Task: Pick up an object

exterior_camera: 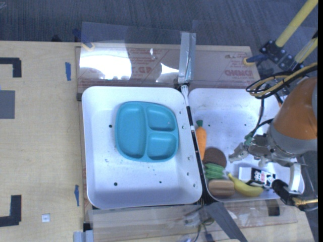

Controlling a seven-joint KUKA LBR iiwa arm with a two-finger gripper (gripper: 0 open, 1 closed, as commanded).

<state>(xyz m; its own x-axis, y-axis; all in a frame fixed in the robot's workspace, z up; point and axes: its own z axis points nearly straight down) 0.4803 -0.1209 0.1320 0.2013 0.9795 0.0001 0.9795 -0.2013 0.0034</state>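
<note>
End effector [252,153] grip unclear | toys crowd right bin's [222,110] near-left corner | far half bare

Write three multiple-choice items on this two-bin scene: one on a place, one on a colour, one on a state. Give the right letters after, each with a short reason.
1. Where does the divided plate lie?
A. In the left bin
B. In the right bin
C. On the wooden bench outside the bins

2. What colour is that plate?
A. Red
B. Teal blue
C. Black

3. How does the banana stand to the gripper?
A. Lifted clear above the bins
B. Lying on the floor of the right bin, below the gripper
C. Resting on the plate

Answers: 1 A, the plate sits on the left bin floor. 2 B, its surface is teal blue. 3 B, the banana lies flat in the right bin beside the toy carrot, apart from the gripper.
</note>
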